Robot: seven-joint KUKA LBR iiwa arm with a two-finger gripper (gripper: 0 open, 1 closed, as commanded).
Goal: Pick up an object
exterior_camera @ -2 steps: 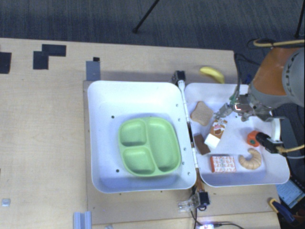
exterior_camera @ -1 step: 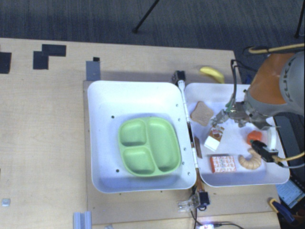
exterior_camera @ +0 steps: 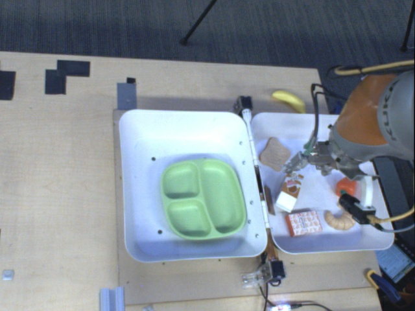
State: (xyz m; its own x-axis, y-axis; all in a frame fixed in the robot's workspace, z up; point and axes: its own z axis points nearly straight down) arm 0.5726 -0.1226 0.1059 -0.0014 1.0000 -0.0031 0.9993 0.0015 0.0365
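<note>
low at the front edge of the bench (exterior_camera: 65, 238), a small clip with wires (exterior_camera: 266, 274) sits just below the gap between the two bins. behind it, the left bin (exterior_camera: 139, 141) holds a green divided plate (exterior_camera: 202, 198) lying flat toward its front half.

the right bin (exterior_camera: 382, 241) carries the clutter. along its front edge lie a red-and-white patterned box (exterior_camera: 303, 223) and, to its right, a tan croissant-shaped piece (exterior_camera: 340, 221). a small white block (exterior_camera: 286, 202) rests just beside the box's back left corner, with a small reddish-brown item (exterior_camera: 293, 186) touching it from behind. a brown flat slab (exterior_camera: 275, 153) lies near the bin's back left corner, and an orange object (exterior_camera: 347, 187) sits toward the right edge. a yellow banana (exterior_camera: 288, 99) lies on the bench outside the bin's back edge.

the arm (exterior_camera: 373, 118) comes in over the right bin, and the gripper (exterior_camera: 299, 163) hangs low over the bin's left half, between the brown slab and the reddish-brown item. whether its jaws are parted or closed i cannot tell; nothing is visibly caught between them.

the likeliest target is the reddish-brown item with the white block, which lies just toward the front of the jaws, its long axis running roughly back to front; a short shift that way would seem to centre it.
</note>
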